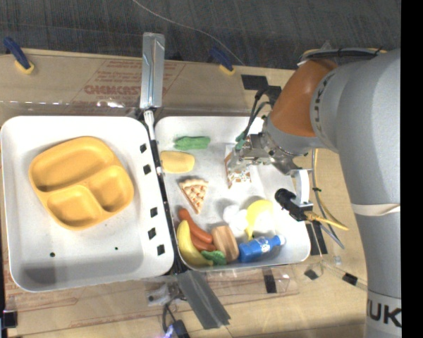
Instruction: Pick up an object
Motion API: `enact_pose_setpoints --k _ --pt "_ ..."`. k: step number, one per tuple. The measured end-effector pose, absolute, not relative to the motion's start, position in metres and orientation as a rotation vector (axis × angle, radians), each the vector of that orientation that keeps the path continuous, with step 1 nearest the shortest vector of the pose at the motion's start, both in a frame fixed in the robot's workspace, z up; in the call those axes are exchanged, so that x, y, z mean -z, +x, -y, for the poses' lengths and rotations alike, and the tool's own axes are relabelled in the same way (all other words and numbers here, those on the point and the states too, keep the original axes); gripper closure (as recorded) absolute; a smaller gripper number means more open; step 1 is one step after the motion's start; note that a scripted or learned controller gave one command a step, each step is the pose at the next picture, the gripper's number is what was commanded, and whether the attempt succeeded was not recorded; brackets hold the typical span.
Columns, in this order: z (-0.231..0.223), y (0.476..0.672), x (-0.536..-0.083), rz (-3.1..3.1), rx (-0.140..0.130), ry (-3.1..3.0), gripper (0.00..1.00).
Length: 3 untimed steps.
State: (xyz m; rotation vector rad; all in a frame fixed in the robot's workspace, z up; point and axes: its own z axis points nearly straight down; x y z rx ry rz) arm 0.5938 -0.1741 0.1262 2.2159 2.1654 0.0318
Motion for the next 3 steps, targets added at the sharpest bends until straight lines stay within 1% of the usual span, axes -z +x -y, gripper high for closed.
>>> enact_pose_setpoints --k 1,2,3 --pt "0.174 0.593 -0.126 -2.167 -0.03 2.216 0.0" --pt "0.197 0.62 -0.108 -2.151 -0.023 2.264 0.0" --pt "0.206 0.639 -0.109 -2.162 -0.021 2.251 0.0"
